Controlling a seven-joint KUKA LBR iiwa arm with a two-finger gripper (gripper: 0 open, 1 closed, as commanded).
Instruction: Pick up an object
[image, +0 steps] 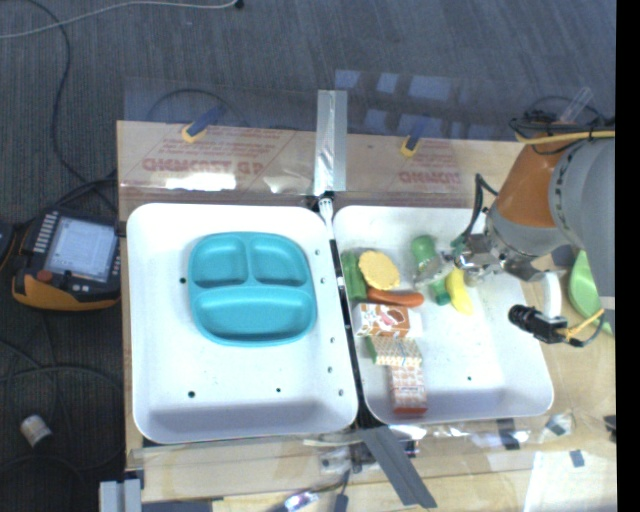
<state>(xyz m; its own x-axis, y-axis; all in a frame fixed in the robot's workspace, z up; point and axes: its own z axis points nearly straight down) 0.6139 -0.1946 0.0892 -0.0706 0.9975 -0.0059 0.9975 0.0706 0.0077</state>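
1. Gripper (468, 258) at right of frame, low in right bin (500, 385); jaws' state impossible to tell.
2. Yellow banana-shaped toy (458, 291) just below it.
3. Better to centre over toy, then close gently.

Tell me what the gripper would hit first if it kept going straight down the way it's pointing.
Probably the yellow toy in the right bin: the gripper hangs just over it, beside the green piece. Depth is hard to judge from above.
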